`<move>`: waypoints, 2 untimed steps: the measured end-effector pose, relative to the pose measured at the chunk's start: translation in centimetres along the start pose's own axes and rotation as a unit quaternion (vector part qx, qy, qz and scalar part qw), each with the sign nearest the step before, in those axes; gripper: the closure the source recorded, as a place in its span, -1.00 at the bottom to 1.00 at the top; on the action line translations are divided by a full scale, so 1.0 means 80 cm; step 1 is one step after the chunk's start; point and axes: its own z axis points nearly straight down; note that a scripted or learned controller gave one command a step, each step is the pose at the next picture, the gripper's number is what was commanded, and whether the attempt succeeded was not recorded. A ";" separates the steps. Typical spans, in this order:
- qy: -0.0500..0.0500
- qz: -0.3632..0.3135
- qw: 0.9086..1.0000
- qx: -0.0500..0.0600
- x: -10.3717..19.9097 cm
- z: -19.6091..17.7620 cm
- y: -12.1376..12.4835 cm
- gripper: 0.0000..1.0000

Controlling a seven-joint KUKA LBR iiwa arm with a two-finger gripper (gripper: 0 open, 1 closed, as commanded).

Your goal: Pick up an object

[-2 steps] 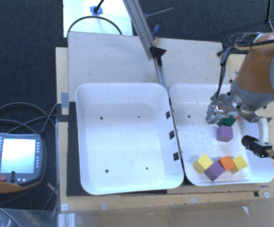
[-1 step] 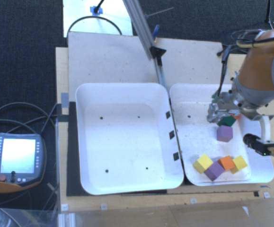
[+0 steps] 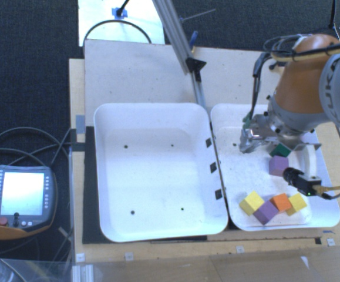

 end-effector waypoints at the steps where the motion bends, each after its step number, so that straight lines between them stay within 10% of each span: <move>1: 0.001 -0.001 1.000 0.001 0.070 -0.014 -0.012 1.00; 2: 0.000 0.000 1.000 0.002 0.141 0.000 -0.026 1.00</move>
